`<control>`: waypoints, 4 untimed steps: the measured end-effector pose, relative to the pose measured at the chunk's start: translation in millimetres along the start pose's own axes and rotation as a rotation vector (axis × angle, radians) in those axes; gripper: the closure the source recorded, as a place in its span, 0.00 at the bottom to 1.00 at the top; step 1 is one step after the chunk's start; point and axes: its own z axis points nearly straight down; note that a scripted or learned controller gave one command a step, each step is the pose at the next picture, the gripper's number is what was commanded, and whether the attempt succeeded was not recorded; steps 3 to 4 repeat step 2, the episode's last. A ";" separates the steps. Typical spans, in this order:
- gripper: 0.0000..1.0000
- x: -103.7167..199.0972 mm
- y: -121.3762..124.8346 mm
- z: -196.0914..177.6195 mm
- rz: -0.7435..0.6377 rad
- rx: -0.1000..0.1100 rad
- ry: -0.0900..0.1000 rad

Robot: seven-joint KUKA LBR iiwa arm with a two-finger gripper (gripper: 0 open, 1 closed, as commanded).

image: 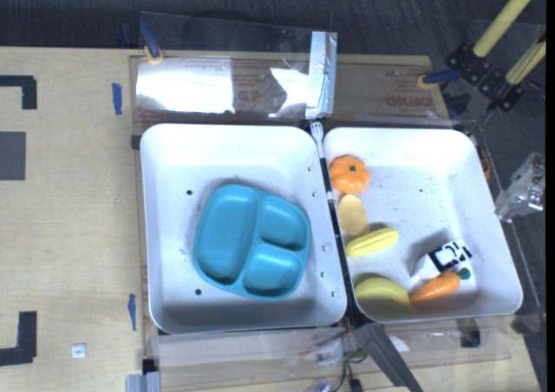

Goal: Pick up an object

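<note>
Two white bins sat side by side on the bench. The left bin [173, 156] held a blue divided plate [251, 241], lying flat a little near of centre. The right bin [416, 156] held the small things to pick. A yellow-green fruit [381, 290] lay at the near wall, touching an orange carrot [434, 287] on its right. A yellow piece [372, 241] lay just beyond, with a pale yellow piece [352, 212] against the left wall. A round orange fruit [349, 173] sat farther back. A small black-and-white object [449, 255] rested just beyond the carrot. Whether the gripper was spread or pressed together could not be told.
</note>
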 end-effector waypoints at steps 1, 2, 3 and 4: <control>1.00 24.0 74.8 75.2 -0.061 -0.002 0.014; 1.00 -59.8 29.6 -3.3 -0.056 -0.001 0.001; 1.00 -59.8 29.6 -3.3 -0.056 -0.001 0.001; 1.00 -59.8 29.6 -3.3 -0.056 -0.001 0.001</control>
